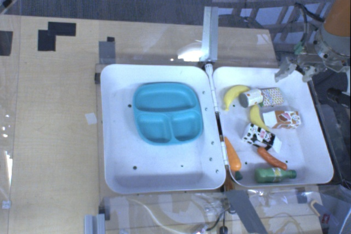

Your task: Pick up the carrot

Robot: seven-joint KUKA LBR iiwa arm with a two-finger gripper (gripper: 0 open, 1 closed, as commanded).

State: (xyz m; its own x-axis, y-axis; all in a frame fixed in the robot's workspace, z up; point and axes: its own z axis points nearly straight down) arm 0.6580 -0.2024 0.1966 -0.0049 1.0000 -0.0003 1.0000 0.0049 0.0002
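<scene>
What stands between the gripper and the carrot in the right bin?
The gripper hangs over the right white bin's far edge. Two orange carrot-like pieces lie near the front: one by the left wall, one beside the green bottle. Yellow bananas and small cartons lie between, but nothing covers either from above.

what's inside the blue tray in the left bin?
Nothing visible: all three compartments of the blue tray show bare blue. It hides the bin floor beneath it.

The arm [337,19] is cut off by the right edge, and its gripper [293,67] looks blurred. 1 banana [256,116] lies partly under the small cartons, whose print is too small to read.
</scene>
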